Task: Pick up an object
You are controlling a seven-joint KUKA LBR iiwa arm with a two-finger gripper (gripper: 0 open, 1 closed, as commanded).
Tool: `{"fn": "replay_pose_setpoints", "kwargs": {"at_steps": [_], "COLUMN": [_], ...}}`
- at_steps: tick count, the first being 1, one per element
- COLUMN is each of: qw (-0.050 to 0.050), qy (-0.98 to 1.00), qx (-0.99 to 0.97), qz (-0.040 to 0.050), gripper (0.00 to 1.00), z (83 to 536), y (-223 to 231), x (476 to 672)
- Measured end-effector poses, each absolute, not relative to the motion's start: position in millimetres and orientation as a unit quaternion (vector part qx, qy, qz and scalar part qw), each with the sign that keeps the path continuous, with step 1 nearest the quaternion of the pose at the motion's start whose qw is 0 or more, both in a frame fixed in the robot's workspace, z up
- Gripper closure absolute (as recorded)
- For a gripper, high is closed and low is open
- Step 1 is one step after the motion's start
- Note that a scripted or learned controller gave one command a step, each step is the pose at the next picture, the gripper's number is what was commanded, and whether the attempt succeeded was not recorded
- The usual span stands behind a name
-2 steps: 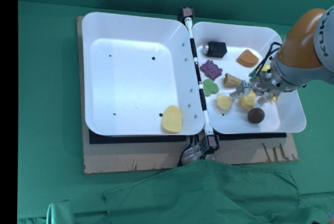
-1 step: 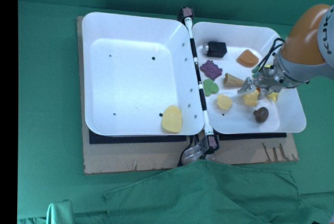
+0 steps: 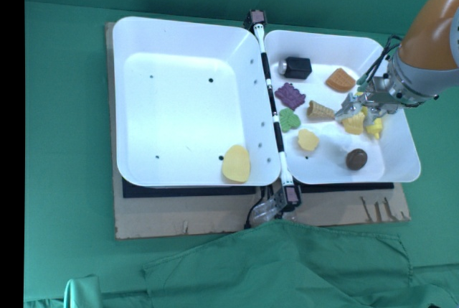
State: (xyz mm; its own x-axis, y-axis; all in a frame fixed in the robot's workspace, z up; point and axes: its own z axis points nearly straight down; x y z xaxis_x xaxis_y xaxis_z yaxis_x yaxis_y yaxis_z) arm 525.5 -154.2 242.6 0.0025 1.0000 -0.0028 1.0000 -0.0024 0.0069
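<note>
Over the right bin (image 3: 401, 169), gripper (image 3: 361, 107) low above two yellow toy pieces (image 3: 362, 125), fingers there but whether apart or together impossible to tell. Left of those pieces: an ice-cream cone toy (image 3: 320, 110), purple piece (image 3: 290, 95), green piece (image 3: 289, 120) and pale yellow piece (image 3: 308, 140). Beyond them, orange wedge (image 3: 340, 80) and black box (image 3: 297, 67); nearer, brown ball (image 3: 356, 159). Far left, in the left bin (image 3: 129, 84), a yellow chip-shaped piece (image 3: 236, 164).

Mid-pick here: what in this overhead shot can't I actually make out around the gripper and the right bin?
- Gripper, camera view: finger gap too small and cluttered by wrist hardware to read.
- Yellow pieces under it: partly covered by the gripper; whether gripped or merely touched is unclear.
- Arm: cut off by the frame's right side.
- Black object, right bin: too small to identify.
</note>
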Motion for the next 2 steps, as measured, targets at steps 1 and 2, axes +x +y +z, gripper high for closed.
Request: {"fn": "replay_pose_setpoints", "kwargs": {"at_steps": [1,2], "qw": [0.005,0.006], "qy": [0.706,0.706], "qx": [0.708,0.708], "qz": [0.0023,0.0026], "gripper": [1.0,1.0], "z": [308,374], "y": [-159,-157], "x": [526.2,529.0]}}
